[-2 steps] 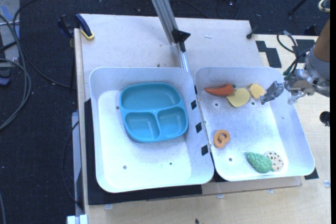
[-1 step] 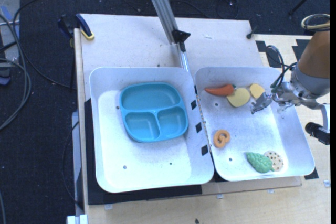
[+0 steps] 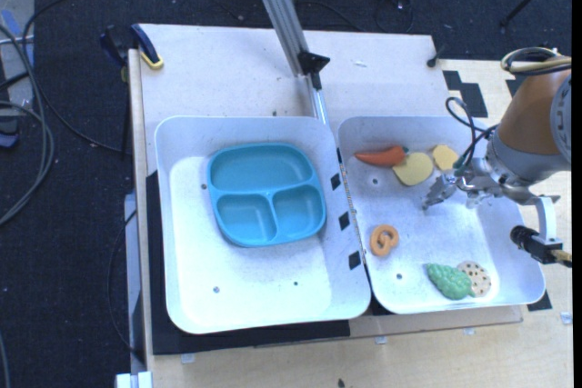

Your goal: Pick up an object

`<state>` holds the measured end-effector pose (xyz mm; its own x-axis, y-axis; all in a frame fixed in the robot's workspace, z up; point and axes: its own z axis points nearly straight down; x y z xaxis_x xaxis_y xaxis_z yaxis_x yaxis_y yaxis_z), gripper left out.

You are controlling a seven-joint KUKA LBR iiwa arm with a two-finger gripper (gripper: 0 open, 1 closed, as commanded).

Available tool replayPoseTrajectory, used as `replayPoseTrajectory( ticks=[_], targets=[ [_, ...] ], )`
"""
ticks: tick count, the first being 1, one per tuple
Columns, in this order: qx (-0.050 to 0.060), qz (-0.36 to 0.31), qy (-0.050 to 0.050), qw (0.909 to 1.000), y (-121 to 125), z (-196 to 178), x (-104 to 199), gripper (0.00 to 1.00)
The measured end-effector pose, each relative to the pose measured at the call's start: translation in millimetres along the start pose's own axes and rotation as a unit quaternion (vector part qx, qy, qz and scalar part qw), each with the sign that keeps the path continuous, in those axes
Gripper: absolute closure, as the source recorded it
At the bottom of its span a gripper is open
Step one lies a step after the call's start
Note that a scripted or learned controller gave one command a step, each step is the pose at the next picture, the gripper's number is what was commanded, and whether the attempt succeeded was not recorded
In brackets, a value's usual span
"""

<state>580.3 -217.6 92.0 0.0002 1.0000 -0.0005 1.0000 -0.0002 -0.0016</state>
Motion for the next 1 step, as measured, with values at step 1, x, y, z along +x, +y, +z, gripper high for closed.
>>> replayPoseTrajectory(
  ticks=[1],
  targets=[
    [-0.002,0.000,-0.001,1.0000,1.1,-13.3,-0.4,1.00]
  ],
)
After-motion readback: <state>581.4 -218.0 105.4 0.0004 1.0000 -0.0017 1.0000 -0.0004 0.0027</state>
